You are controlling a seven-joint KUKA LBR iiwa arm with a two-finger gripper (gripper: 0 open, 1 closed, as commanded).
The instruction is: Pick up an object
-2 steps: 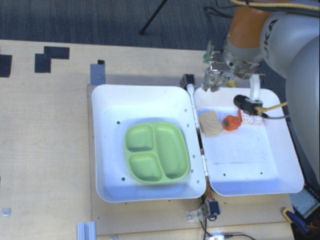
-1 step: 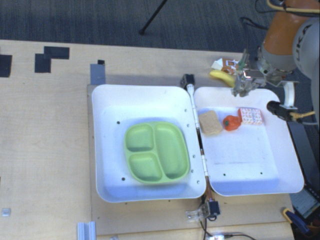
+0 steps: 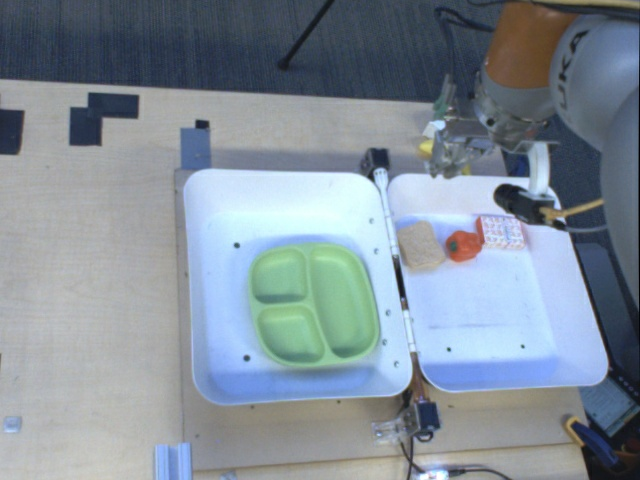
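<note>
My gripper [image 3: 456, 160] hangs above the far rim of the right bin [image 3: 500, 368], open with nothing between its fingers. Three things lie in that bin's far part, in front of the gripper. A tan spongy block [image 3: 421, 245] is on the left. A small red object with a green top [image 3: 462, 246] sits in the middle, touching the block or nearly so. A white box with a red pattern [image 3: 502, 231] is on the right. The gripper is well above and behind all three and touches none.
The left bin [image 3: 215, 268] holds a green plate with three compartments [image 3: 313, 303]. A ridge where the two bins meet runs between them [image 3: 395, 268]. The near half of the right bin is bare white floor.
</note>
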